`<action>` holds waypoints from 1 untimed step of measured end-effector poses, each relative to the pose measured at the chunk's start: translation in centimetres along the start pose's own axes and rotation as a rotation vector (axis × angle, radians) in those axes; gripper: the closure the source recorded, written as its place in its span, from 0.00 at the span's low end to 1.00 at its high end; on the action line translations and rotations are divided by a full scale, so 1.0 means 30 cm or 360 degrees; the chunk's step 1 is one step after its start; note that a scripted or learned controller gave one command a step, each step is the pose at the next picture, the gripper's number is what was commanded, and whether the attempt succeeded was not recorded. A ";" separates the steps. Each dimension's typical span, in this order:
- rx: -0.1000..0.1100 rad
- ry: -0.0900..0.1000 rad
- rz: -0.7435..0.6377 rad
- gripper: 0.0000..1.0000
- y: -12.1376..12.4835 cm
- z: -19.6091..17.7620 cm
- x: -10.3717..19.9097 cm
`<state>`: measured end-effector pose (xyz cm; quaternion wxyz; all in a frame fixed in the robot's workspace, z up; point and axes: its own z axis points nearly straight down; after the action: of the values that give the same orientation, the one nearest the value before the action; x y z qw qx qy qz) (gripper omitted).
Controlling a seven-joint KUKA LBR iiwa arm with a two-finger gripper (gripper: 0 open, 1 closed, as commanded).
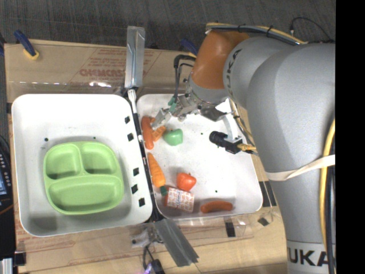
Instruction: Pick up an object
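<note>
My gripper (162,119) hangs over the upper left corner of the right bin (245,178), its tip just above an orange carrot-like piece (147,132) by the bin's left wall. A green pepper (173,136) lies just right of the tip and apart from it. Lower in the same bin are a second orange carrot (156,172), a red tomato (186,181), a small printed packet (179,199) and a brown sausage (217,206). Nothing is visibly lifted.
The left bin (25,153) holds a green divided plate (84,176). A ridge with black clips (137,153) separates the two bins. The grey arm (285,113) covers the right bin's upper right side.
</note>
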<state>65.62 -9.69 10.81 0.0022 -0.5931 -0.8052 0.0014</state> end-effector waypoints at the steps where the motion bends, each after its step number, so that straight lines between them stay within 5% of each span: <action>1: -0.0028 -0.0012 -0.0191 0.00 -0.031 0.028 0.013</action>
<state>64.62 -9.58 9.98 -0.0059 -0.5437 -0.8392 -0.0035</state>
